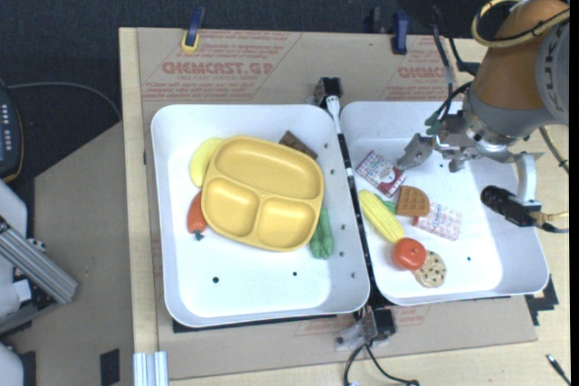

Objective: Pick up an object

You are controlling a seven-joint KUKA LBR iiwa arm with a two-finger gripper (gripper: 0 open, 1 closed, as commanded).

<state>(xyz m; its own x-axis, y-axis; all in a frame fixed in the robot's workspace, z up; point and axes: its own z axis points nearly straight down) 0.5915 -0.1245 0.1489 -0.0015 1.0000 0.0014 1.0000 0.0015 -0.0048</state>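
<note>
Claw (432, 149): over far part of right bin (520, 271), fingers spread apart, holding nothing.
Red-white packet (378, 173): just left of claw.
Yellow tray (261, 192): left bin (172, 194).

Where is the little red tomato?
The tomato sits in the right bin, near its front edge. It lies just below the yellow corn and beside the round cookie.

two white bins (172, 194), one yellow tray (262, 193).
</note>
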